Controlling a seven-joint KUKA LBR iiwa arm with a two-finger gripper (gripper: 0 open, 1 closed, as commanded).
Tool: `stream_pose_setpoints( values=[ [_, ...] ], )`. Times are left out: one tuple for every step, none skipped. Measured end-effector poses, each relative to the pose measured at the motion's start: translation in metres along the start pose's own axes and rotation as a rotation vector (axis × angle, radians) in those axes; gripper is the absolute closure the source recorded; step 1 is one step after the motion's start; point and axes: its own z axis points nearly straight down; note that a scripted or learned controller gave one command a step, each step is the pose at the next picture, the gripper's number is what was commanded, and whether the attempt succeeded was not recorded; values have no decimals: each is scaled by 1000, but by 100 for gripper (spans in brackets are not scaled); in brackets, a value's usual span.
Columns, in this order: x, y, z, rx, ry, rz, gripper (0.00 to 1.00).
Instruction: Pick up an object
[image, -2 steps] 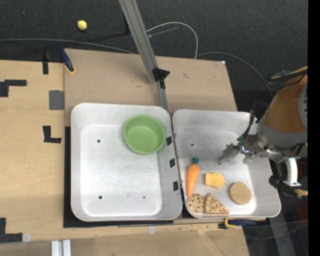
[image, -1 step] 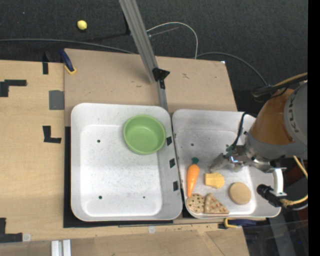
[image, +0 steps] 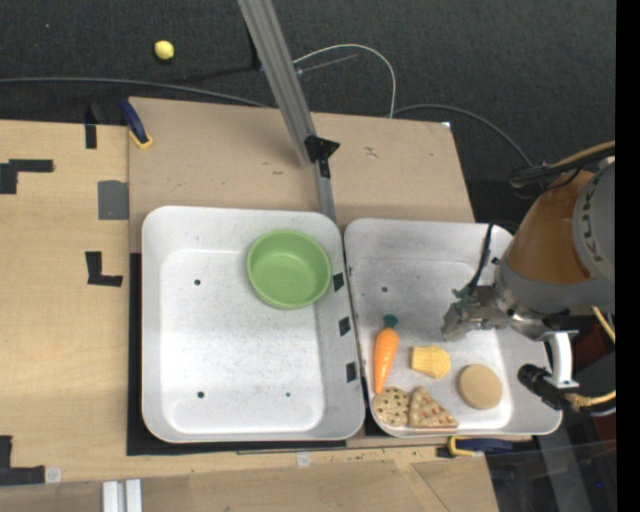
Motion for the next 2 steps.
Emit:
stream_pose_setpoints(
  values=[
    [-5, 5, -61, -8, -3, 1, 100],
    [-5, 5, -107, -7, -3, 1, 100]
  ],
)
